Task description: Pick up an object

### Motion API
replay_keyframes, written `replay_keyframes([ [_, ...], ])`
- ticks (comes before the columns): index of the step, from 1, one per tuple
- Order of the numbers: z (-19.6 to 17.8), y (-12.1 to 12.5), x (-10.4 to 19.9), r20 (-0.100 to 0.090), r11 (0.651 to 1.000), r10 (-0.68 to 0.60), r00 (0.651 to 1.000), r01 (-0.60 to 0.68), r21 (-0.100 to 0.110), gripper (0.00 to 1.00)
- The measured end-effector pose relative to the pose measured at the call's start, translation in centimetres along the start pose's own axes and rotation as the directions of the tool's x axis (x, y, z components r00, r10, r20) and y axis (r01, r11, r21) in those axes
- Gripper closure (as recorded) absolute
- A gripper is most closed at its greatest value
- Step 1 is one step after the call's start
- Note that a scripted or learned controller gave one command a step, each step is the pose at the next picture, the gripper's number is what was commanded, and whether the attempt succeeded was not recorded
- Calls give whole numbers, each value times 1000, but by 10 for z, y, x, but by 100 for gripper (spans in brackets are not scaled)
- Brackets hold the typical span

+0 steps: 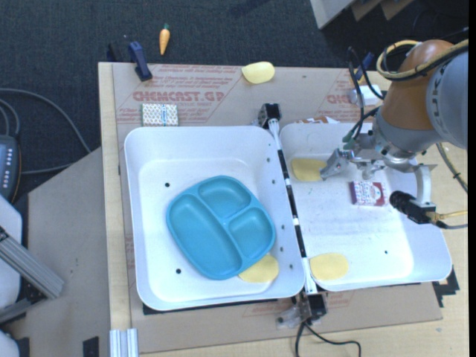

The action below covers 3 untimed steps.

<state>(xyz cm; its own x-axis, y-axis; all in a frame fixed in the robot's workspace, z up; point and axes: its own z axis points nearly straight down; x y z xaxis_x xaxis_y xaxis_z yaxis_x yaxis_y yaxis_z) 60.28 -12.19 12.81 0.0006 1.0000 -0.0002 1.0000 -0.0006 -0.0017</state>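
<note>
— Dark carpet ringed the bench (186, 95); where did the small red-and-white packet (367, 193) lie?
— On the right bin's (387, 266) floor, just below the pincer (362, 166), long axis roughly crosswise.
— And the pincer's state?
— I could not tell; the yellow piece (306, 169) sat just beside it, leftward.

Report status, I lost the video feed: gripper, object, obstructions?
Gripper low over right bin. Red-and-white packet just below it, not gripped. Yellow piece alongside.
</note>
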Motion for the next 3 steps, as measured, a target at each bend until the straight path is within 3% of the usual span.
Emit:
replay_keyframes([
  [1, 39, -12, -38, 2, 1000, -2, 1000, 2, -10, 0],
  [2, 28, -11, -41, 9, 1000, -1, 1000, 1, -16, 100],
  [3, 35, -44, -56, 5, 1000, -2, 1000, 2, -24, 100],
])
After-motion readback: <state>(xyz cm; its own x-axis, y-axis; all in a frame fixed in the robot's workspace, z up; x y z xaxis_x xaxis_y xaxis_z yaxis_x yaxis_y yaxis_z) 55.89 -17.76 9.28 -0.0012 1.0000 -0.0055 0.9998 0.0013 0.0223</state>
